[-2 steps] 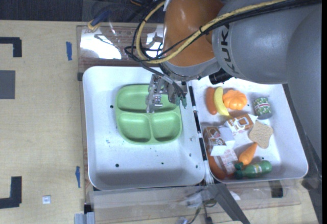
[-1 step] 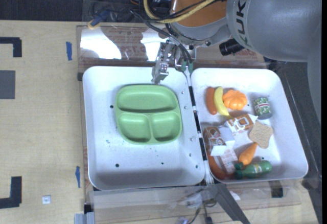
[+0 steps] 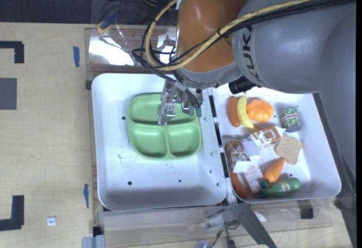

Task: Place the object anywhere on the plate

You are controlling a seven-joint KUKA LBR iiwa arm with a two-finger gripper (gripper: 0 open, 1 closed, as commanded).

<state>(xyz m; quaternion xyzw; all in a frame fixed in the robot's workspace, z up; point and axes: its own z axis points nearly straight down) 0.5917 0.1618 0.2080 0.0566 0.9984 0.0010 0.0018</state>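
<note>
We see the gripper [image 3: 180,106] over the green divided plate [image 3: 164,138] in the left bin [image 3: 113,184]; its fingers' state we cannot tell. Toy food (carrot [image 3: 274,170], orange [image 3: 260,110]) crowds the right bin [image 3: 328,182].

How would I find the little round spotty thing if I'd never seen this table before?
Look at the right-hand shallow white bin, the one full of toy food. Go to its top right part, just right of the small orange pumpkin. There sits the small round green-and-white patterned object, alone, the only speckled piece there.
</note>
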